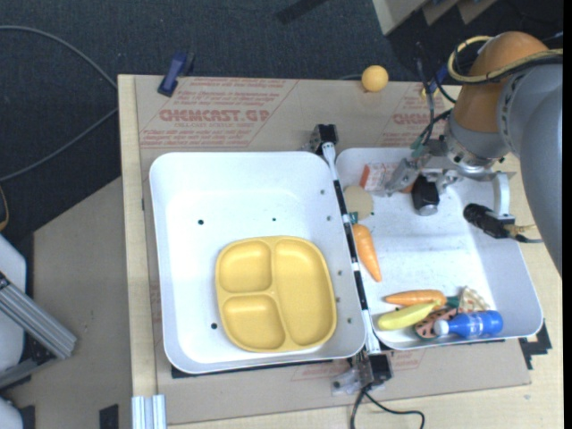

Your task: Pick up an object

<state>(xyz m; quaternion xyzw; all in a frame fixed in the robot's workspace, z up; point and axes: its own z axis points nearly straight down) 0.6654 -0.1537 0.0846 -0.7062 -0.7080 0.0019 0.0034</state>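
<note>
Fingers (pixel 425 197) hang low over the far end of the right bin (pixel 500 266); I cannot tell whether they are apart or together, and nothing shows between them. Left to right: a yellow plate (pixel 275 291) lies in the left bin (pixel 179 239), a carrot (pixel 365 250) rests by the divider, and a banana (pixel 404 317) and blue bottle (pixel 469 325) crowd the right bin's near edge. A packet (pixel 384 177) sits just beside the fingers. The reach seems in hand, no grasp made; next they likely must centre over one thing, then descend and close.
</note>
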